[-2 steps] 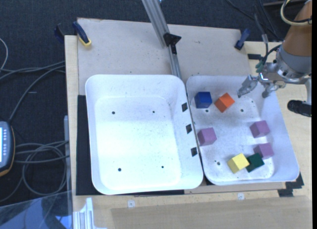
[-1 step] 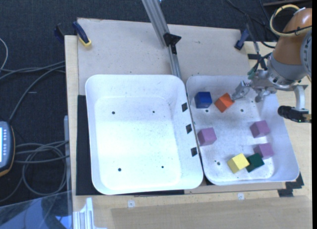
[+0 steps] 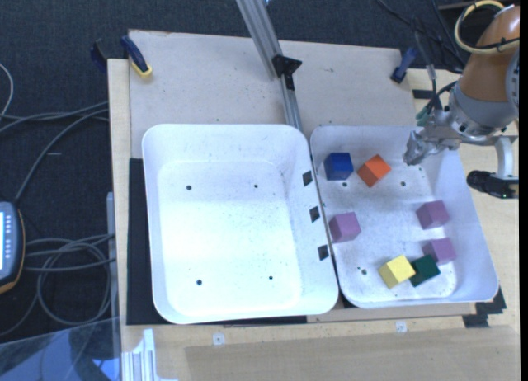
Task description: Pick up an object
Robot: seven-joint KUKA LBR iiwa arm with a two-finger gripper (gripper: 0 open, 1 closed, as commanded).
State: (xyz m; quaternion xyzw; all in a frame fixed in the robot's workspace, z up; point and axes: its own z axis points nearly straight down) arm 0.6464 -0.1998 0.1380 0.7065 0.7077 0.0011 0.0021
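From the camera above the table (image 3: 206, 66), you see the grey arm's pincer (image 3: 415, 152) poised over the upper right part of the right-hand shallow white bin (image 3: 474, 231). Nothing sits between its tips, and you cannot tell from here whether it is spread or closed.

The nearest candidates lie just to its left: a small orange cube (image 3: 374, 170) and, beside that, a small blue cube (image 3: 338, 166). They stand close together but look apart, so if you go for the orange cube, centre the pincer squarely over it, line it up with the cube's flat faces, and descend straight, so that you do not nudge the blue one. Judge the contact before lifting.

Count what the right bin holds: three purple cubes (image 3: 345, 226), (image 3: 431, 214), (image 3: 442, 249), one yellow cube (image 3: 398, 270) touching one dark green cube (image 3: 426, 270), plus the orange and the blue. Seven in all. The left white bin (image 3: 165, 206) sits alongside.
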